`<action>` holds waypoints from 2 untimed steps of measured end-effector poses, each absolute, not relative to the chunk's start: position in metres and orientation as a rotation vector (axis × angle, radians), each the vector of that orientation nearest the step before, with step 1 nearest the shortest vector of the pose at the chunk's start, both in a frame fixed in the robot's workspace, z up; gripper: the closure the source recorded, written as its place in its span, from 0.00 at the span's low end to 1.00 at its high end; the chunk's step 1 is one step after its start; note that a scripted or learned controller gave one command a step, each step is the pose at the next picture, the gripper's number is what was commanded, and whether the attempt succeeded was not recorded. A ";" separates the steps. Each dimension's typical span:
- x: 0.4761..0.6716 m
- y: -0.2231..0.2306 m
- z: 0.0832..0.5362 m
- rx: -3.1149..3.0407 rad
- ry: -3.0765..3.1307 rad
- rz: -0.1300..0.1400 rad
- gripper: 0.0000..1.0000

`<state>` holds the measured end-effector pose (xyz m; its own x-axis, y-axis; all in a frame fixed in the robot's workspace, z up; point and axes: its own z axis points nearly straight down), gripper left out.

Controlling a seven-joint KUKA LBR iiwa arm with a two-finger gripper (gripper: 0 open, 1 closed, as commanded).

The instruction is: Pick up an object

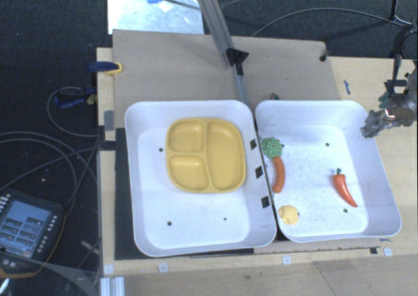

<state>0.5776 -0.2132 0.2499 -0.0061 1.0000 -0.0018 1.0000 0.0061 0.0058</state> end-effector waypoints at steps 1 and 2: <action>0.586 -0.167 0.244 2.210 2.233 0.002 1.00; 0.585 -0.119 0.251 2.209 2.233 0.005 1.00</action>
